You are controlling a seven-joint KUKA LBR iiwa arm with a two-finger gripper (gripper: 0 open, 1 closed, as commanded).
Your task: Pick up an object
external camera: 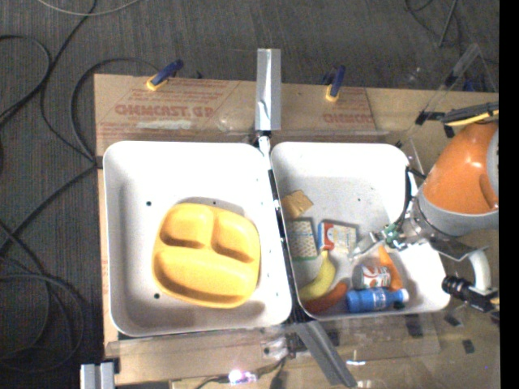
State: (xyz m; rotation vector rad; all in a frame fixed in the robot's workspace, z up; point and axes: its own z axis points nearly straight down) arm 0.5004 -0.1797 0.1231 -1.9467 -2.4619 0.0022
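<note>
The tool [378,241] — grip state I cannot tell — hangs over crowded clutter; the orange bottle [379,272] touches the blue bottle [375,299], so a grab could slip.

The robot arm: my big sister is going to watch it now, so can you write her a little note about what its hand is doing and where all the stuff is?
Hand: low in the right bin, by the small items; whether it is open or shut can't be told, and nothing is seen held.
Things: right bin has a banana, a blue bottle, a red-and-white can, some small packets and a tan block, crowded at its near end. Left bin has a yellow divided tray.
Done: arm has reached the pile.
Left: grip one object and lift it.
</note>
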